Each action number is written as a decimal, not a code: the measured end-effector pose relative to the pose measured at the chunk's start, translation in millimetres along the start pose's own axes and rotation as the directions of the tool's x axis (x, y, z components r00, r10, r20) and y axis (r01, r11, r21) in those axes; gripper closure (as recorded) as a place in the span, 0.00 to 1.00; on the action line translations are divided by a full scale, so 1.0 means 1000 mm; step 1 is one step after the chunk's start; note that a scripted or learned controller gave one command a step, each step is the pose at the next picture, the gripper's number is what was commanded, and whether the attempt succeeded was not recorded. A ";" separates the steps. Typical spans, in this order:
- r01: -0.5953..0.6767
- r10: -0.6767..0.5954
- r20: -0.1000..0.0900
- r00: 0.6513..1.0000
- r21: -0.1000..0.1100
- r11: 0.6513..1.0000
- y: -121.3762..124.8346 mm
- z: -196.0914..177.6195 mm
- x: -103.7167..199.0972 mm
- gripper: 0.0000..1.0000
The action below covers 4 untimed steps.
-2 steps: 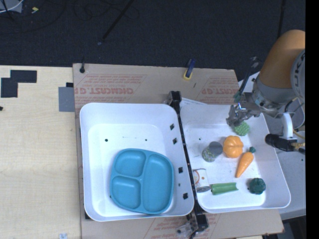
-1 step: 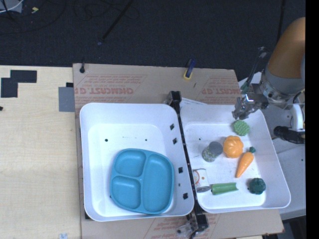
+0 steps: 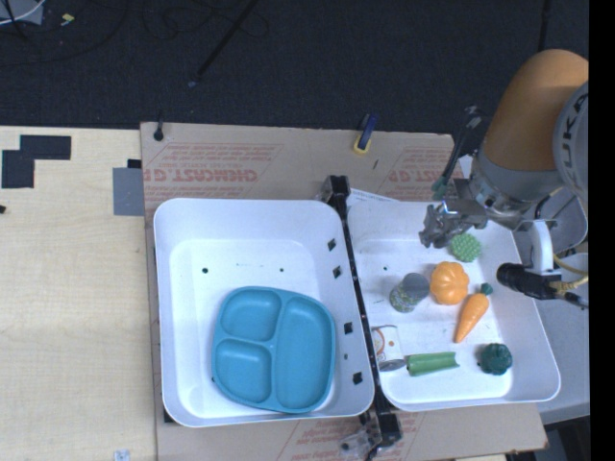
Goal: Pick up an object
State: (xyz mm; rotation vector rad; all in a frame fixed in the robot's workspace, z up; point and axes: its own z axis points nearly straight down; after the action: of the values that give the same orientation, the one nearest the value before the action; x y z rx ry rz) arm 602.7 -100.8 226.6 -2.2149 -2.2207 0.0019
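The hand (image 3: 444, 227) is seen low over the far edge of the right bin (image 3: 538, 377), just beside a pale green knobbly object (image 3: 467, 248). Whether anything is gripped cannot be told, as the dark metal blurs together there.

The likely targets are crowded. The green object touches an orange round fruit (image 3: 449, 282), with a carrot (image 3: 470, 316) and a grey lump (image 3: 411, 291) close by. A closing grasp could push the green object against the fruit and roll both away, or pinch two things at once. A descent so near the bin's far wall could also strike the rim.

The blue tray (image 3: 274, 348) in the left bin (image 3: 183, 257) lies well apart from any risk.
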 end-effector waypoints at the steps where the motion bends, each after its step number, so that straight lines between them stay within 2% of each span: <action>1: -0.001 0.001 0.001 1.000 0.002 1.000 -0.027 0.009 0.043 1.00; 2: -0.002 0.002 0.001 1.000 0.002 1.000 -0.066 0.009 0.074 1.00; 3: -0.001 0.001 0.002 1.000 -0.001 1.000 -0.064 0.008 0.076 1.00; 4: -0.001 0.001 0.002 1.000 -0.002 1.000 -0.062 -0.009 0.079 1.00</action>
State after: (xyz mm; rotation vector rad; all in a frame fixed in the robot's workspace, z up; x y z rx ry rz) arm 540.1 -22.5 236.5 -2.2183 -2.2212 0.0020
